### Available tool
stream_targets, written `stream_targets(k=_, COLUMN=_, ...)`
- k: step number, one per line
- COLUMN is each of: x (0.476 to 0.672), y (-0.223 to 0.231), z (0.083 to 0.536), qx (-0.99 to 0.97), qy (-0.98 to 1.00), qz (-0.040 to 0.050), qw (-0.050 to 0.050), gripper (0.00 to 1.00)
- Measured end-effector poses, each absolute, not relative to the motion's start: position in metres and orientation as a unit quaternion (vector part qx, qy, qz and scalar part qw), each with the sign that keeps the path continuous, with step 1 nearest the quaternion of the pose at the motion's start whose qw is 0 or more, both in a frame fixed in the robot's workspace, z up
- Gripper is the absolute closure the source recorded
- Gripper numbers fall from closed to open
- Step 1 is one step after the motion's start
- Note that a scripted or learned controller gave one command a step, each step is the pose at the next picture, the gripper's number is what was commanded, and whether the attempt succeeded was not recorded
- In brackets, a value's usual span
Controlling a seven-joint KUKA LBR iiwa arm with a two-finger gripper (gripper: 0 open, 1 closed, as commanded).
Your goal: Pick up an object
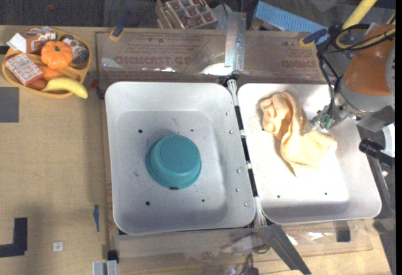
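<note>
Heads up, this grab looks iffy to me. Your gripper (325, 120) is down in the right bin (358, 204), right of centre in the frame, sitting at the right-hand edge of the crumpled cream cloth (290, 129). I honestly can't tell whether the fingers are open or closed from this angle; they're tiny and half buried against the fabric, so don't assume you've got anything yet.

What I'd worry about:

- The cloth is a floppy heap, bunched toward the upper left of that bin with a flatter flap spreading out under the tool. If the fingers only catch a thin fold at the edge, it'll probably slide out as soon as you lift.
- If they do bite, the rest of the cloth will trail and drag. It lies close to the divider between the bins, so a dangling tail could snag on that rim.
- The black cables (328, 63) looping off the wrist hang near the bin's top right corner, and could get tugged on a fast retreat.

The other candidate is the teal bowl (175, 161), upside down in the middle of the left bin (125, 110), well apart from the arm. A smooth rounded base like that would be a worse target for two fingers anyway, I reckon.
</note>
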State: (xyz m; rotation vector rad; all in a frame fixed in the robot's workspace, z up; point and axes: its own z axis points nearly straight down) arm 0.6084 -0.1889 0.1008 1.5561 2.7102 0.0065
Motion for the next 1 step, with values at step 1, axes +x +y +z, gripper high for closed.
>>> stream_targets(k=1, x=0.6433, y=-0.1079, z=0.1915, qx=0.513, qy=0.859, qz=0.0004, qw=0.002, gripper=1.0)
